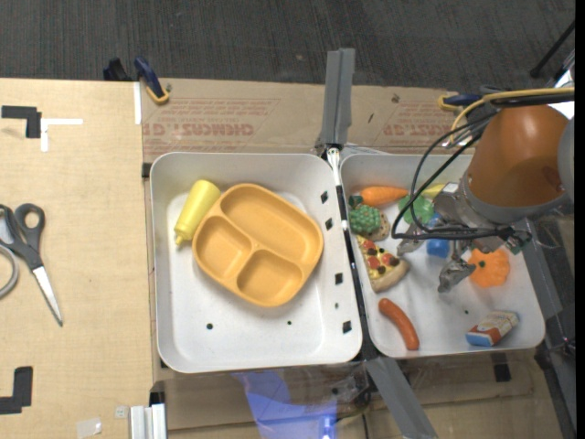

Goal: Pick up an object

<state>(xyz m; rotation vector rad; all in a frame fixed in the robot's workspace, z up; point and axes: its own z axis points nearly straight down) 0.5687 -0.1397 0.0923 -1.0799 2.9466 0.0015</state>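
Observation:
My gripper (428, 259) hangs low over the middle of the right bin (526, 337), under the arm's orange band (516, 154). Its two grey fingers (450, 277) stand apart, so it is open and holds nothing. A small blue block (439, 247) lies in the bin just under the gap between them. An orange toy (494, 268) sits just right of the gripper. To the gripper's left lie a pizza slice (382, 262), a green knobbly toy (366, 218) and a carrot (382, 194). A red sausage (399, 324) lies near the front.
A small red, white and blue carton (491, 328) rests at the right bin's front right. A green item (422, 210) is partly hidden by cables. The left bin (174, 337) holds an orange divided plate (259, 242) and a yellow bottle (196, 208). Scissors (32, 254) lie on the bench at left.

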